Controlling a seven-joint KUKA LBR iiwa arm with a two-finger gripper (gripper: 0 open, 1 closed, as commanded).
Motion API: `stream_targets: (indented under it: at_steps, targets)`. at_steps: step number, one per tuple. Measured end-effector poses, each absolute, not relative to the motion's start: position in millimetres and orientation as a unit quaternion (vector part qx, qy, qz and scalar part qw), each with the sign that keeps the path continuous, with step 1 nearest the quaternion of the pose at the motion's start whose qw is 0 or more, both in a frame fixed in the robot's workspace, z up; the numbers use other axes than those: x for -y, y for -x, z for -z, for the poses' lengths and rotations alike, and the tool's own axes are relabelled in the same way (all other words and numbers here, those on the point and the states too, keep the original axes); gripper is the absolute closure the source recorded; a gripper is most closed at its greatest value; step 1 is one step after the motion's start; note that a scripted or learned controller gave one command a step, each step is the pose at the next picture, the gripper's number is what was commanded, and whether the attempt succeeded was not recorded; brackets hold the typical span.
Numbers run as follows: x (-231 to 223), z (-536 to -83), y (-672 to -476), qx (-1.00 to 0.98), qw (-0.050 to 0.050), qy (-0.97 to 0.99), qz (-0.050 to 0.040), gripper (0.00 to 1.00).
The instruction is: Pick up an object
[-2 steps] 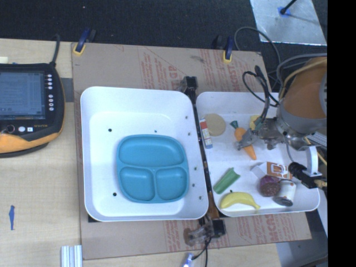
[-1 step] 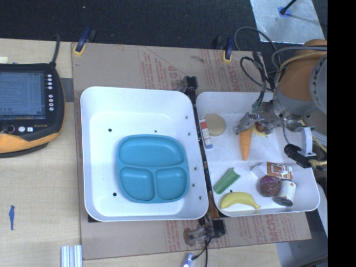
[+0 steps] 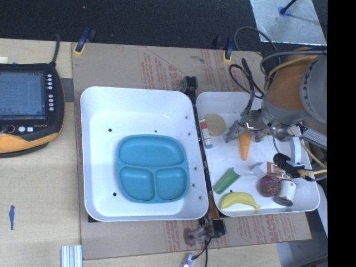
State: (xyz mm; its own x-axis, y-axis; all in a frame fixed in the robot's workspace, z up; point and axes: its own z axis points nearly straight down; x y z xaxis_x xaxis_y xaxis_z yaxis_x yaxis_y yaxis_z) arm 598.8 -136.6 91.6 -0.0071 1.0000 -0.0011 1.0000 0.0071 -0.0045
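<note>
Camera view: the arm (image 3: 295, 88) reaches in from the right over the right bin (image 3: 222, 102), its gripper (image 3: 245, 128) low over the upper middle of that bin. Whether the claw is spread or pressed together cannot be told from this angle. The orange carrot (image 3: 245, 146) lies just below the gripper, upright in the frame, touching or nearly touching it; it is not seen between the fingers. Elsewhere in the right bin: a tan round piece (image 3: 216, 124), a green piece (image 3: 226, 180), a yellow banana (image 3: 239, 201), a dark purple round item (image 3: 270, 186) and a white cup (image 3: 286, 192). The left bin (image 3: 97, 102) holds a blue divided tray (image 3: 151, 168). A pendant screen (image 3: 25, 102) rests at the bench's left.
</note>
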Motion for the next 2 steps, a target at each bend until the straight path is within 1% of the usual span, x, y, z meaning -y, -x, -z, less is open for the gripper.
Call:
stream_targets:
  at_steps: [1,2]
  targets:
    - [138,-102,-598.6,0.71,0.001,0.704,-0.0031,1.0]
    - [61,-193,-593.9,0.709,0.001,0.705,-0.0004,1.0]
